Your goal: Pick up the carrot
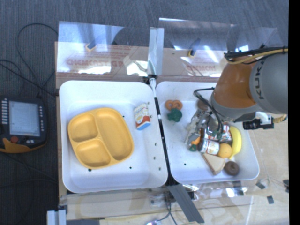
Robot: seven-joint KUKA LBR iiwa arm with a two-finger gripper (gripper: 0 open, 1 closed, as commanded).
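The carrot [197, 141] is a small orange piece with a green top, lying in the right bin [178, 165] near its middle. It rests against a can [211, 146]. My gripper [199, 129] hangs low in this bin, right over the carrot's upper end and touching or almost touching it. Cables and the gripper body hide part of the carrot. The grey arm with its orange band [234, 86] reaches in from the right.
Crowded beside the carrot are a banana [236, 139], a lemon [225, 150], a bread slice [213, 162] and a brown donut [231, 168]. A pretzel [173, 104] and broccoli [175, 116] lie further back. The left bin [70, 93] holds a yellow divided plate [100, 137] and a small carton [142, 116].
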